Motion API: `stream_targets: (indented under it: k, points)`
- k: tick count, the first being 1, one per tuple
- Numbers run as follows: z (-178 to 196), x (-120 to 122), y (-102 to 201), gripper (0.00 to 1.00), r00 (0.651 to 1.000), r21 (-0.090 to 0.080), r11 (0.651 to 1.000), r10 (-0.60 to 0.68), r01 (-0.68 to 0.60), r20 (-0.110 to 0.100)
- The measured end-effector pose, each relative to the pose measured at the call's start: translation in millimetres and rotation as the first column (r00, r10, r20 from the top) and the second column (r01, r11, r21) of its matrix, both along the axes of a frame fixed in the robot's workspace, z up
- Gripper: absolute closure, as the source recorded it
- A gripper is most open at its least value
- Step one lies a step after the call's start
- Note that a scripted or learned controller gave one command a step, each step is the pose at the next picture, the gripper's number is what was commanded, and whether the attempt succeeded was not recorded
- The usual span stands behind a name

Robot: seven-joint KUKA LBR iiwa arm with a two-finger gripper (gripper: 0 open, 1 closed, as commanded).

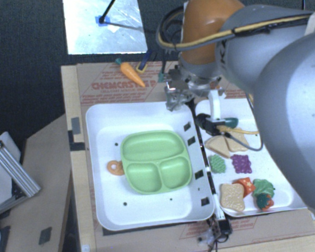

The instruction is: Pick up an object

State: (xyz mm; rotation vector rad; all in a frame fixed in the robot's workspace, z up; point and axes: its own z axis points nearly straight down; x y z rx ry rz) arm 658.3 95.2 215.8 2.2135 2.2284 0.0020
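Risk of a miss at the divider between the bins.

Camera view: your gripper hangs over the far end of the rim where the two bins meet, and you cannot tell from here how its fingers stand. The likeliest targets lie in the right bin: bread slice, purple grapes, a green leafy piece. The left bin bears a green divided plate and a small pretzel. Descend here and you may strike the rim, or close on nothing.
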Motion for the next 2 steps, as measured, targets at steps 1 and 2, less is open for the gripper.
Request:
stream_targets:
  k: [1,2]
  points:
    - [12.2,8.0,-2.0,1.0,1.0,0.0,1.0,0.0,0.0,0.001]
    - [11.1,7.2,-11.2,1.0,1.0,0.0,1.0,-0.006,0.006,0.0]
